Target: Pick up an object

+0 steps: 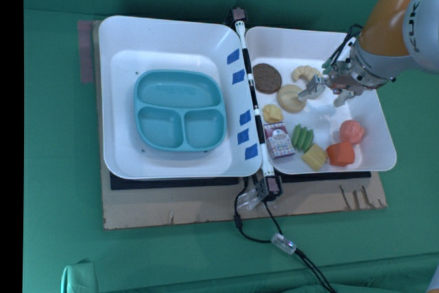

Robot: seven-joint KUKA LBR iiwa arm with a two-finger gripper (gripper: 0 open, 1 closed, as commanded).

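The right bin (384, 147) holds several toy foods: a brown round cookie (267, 77), a croissant (304, 72), a tan biscuit (289, 99), a yellow chunk (272, 113), a red-and-white carton (278, 141), green pea pods (302, 137), a yellow block (315, 157), an orange-red piece (341, 154) and a red tomato (352, 131). My gripper (326, 92) hangs over the bin's upper middle, open, with bare white floor between its fingers. One fingertip (312, 87) is close to the croissant and the tan biscuit; whether it touches them is unclear.
The left bin (123, 38) holds a teal divided plate (180, 110). A black-and-white rail (248, 86) with blue tape marks runs between the bins. A cable (274, 230) trails off the cardboard base at the front. The arm enters from the upper right.
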